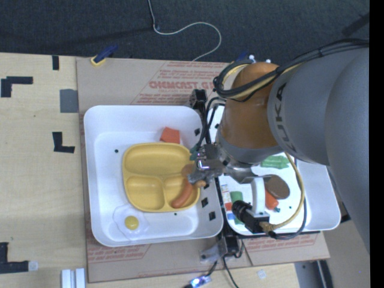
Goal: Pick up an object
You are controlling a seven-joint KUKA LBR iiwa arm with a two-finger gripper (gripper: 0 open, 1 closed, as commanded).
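The grey arm [312, 101] reaches in from the right, bent down over the seam between the two bins, its orange band [249, 104] above the wrist. The gripper [201, 171] hangs low at the right rim of the yellow divided plate [153, 173]. Just below the jaws a sausage [183, 195] lies in the plate's lower right section, its long axis slanting from lower left to upper right, the upper end touching the fingers. Whether the jaws are released or clenched, I cannot tell.
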